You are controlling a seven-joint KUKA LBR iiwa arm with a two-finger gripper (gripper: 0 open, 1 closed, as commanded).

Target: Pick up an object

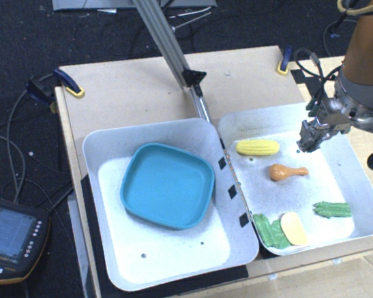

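Observation:
The right bin (355, 176) holds a yellow corn cob (258, 147) near its back, an orange drumstick-shaped toy (287, 172) in the middle, a green leafy piece (332, 210) at the front right, and a green and pale yellow piece (283, 230) at the front left. My gripper (308, 140) hovers over the back right part of this bin, to the right of the corn and above the orange toy. Nothing shows between its fingers.
The left bin (119, 257) bears a blue square plate (168, 185). A slanted metal pole (165, 34) rises from the ridge between the bins. Yellow clamps (72, 87) sit at the bench's back corners. A handheld controller (9, 235) lies at far left.

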